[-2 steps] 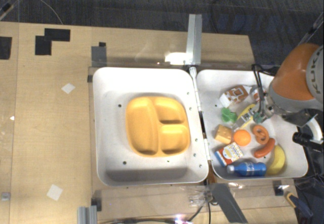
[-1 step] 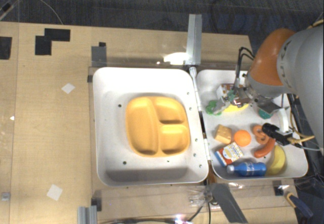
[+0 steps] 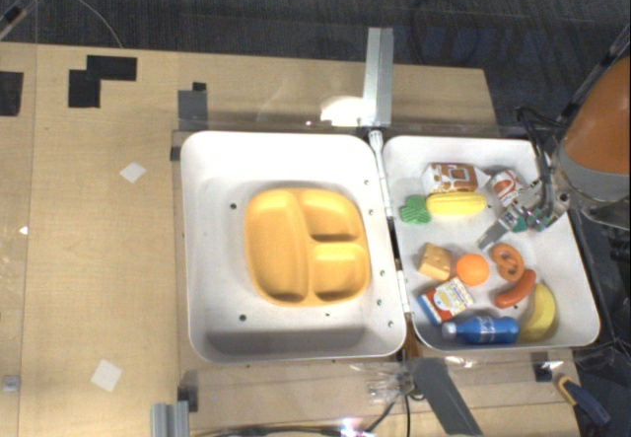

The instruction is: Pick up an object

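Observation:
The right white bin [image 3: 582, 257] holds several toy foods. At its back lie a brown and white packet [image 3: 452, 176], a yellow corn cob [image 3: 455, 204], a green piece [image 3: 414, 211] and a red and white can [image 3: 503, 186]. Further forward are a tan cube [image 3: 435, 261], an orange [image 3: 472, 269], a pretzel [image 3: 507, 259], a red sausage [image 3: 515, 289], a banana [image 3: 539, 312], a small carton [image 3: 449, 299] and a blue bottle [image 3: 480, 329]. My gripper [image 3: 510, 222] hangs low over the bin's right middle, between the can and the pretzel, with the arm's orange band [image 3: 599, 134] behind it.
The left white bin [image 3: 212, 228] holds a yellow divided plate [image 3: 304, 246]. A metal post [image 3: 379, 80] stands behind the seam between the bins. Wooden bench [image 3: 89, 257] stretches to the left, and cables run by the arm at the right.

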You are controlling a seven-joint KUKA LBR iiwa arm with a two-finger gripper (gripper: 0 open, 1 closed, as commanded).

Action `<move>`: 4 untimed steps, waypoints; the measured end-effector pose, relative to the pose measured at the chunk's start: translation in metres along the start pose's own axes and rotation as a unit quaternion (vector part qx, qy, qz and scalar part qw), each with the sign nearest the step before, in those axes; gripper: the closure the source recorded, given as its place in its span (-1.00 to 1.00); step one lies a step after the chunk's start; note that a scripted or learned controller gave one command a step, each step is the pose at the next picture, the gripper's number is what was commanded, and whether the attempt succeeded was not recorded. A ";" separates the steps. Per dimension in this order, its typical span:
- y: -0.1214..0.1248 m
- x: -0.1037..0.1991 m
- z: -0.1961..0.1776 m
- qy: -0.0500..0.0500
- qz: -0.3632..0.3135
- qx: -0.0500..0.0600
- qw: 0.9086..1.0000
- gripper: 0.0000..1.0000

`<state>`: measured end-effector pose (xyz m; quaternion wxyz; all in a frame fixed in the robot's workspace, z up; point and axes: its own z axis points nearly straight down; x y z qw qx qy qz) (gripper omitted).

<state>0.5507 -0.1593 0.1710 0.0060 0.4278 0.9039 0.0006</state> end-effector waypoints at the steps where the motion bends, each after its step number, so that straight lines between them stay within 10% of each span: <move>1: -0.006 -0.034 0.082 -0.001 0.028 -0.001 1.000 -1.00; 2: 0.082 -0.009 0.084 0.002 0.121 -0.001 0.993 -1.00; 3: 0.082 -0.011 0.071 0.000 0.118 -0.001 0.993 1.00; 4: 0.123 0.047 -0.016 0.003 0.227 0.000 0.974 1.00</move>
